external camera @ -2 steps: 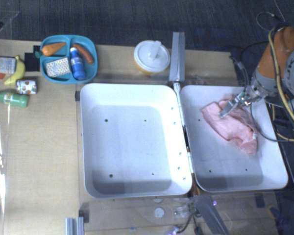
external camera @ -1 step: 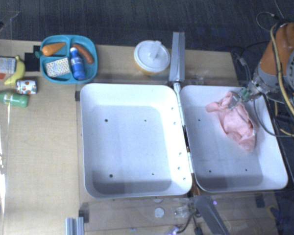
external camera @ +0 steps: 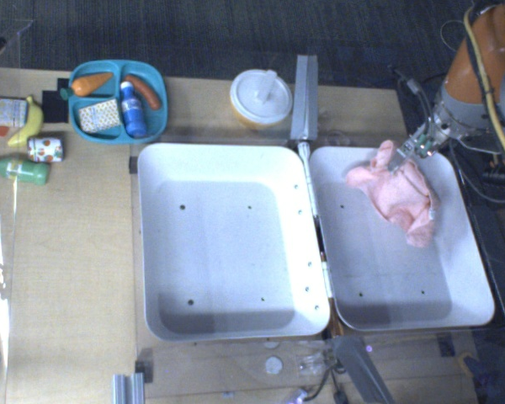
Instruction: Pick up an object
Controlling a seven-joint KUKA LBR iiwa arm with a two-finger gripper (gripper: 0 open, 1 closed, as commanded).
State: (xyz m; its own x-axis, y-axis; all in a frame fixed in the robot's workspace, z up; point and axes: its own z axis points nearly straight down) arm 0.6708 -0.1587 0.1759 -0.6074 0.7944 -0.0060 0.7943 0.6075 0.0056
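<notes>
Two white bins mid-frame: left bin [external camera: 223, 234], right bin [external camera: 404, 284]. Pink cloth [external camera: 397, 194] crumpled in right bin's upper part. Gripper [external camera: 412, 148] at cloth's upper right edge, touching it; arm [external camera: 480, 57] enters from upper right. Blue divided tray [external camera: 118, 99] upper left, white lidded cup [external camera: 262, 97] top centre.

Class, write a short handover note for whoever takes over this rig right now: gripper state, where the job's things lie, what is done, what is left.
Gripper: at the far edge of the right bin, tips at the pink cloth; grasp cannot be confirmed.
Pink cloth: crumpled, lying in the right bin's far half.
Left bin: beside it, to its left.
Done: arm reached the cloth.
Left: secure a grip and lift it.
</notes>
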